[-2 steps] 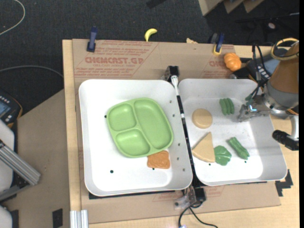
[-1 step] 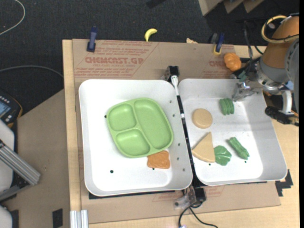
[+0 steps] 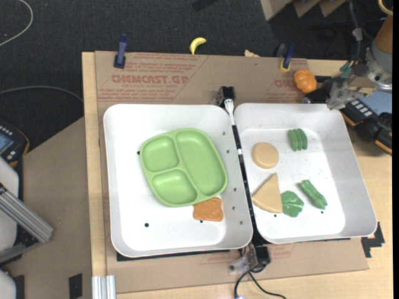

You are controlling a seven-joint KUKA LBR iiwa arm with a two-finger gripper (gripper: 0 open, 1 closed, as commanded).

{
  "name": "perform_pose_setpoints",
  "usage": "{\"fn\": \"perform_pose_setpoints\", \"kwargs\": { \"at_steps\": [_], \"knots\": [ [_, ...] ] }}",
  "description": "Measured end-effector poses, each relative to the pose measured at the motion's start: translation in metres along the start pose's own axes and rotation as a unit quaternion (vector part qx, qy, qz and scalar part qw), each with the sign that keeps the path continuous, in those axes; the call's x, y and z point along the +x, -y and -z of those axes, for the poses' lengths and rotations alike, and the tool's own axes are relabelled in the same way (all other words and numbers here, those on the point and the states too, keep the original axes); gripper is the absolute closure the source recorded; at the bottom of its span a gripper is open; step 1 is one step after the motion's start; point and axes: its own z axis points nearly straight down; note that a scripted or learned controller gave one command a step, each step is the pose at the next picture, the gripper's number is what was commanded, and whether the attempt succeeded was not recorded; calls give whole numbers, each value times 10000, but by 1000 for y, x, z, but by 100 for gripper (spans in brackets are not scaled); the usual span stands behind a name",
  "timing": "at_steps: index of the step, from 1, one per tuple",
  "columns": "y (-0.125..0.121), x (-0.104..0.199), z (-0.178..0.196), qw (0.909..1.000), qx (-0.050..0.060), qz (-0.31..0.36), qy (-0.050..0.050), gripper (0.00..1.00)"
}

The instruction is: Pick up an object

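Observation:
The right bin (image 3: 349, 167) holds a round tan disc (image 3: 265, 155), a tan wedge (image 3: 269, 195), a leafy green piece (image 3: 291, 203), a long green piece (image 3: 313, 194) and a ridged green piece (image 3: 298, 139). In the left bin (image 3: 121, 167) lies a green divided plate (image 3: 184, 167) with an orange piece (image 3: 209, 211) tucked against its near edge. My gripper (image 3: 337, 96) hangs above the far right corner of the right bin, well away from every object and with nothing seen in it.
An orange toy (image 3: 305, 80) rests on the board just beyond the right bin, next to the gripper. A yellow banana toy (image 3: 197, 43) and two blue clamps (image 3: 120, 52) (image 3: 287, 56) sit along the board's far edge. A black divider (image 3: 235, 148) runs between the bins.

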Motion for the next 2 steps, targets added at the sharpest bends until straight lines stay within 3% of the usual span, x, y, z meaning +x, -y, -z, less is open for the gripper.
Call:
{"fn": "perform_pose_setpoints", "kwargs": {
  "at_steps": [1, 2],
  "knots": [
    [-2, 32, 122, 10000, -14, 15, -6, 100],
    [-3, 95, 256, 10000, -28, 33, -18, 100]
  ]
}}
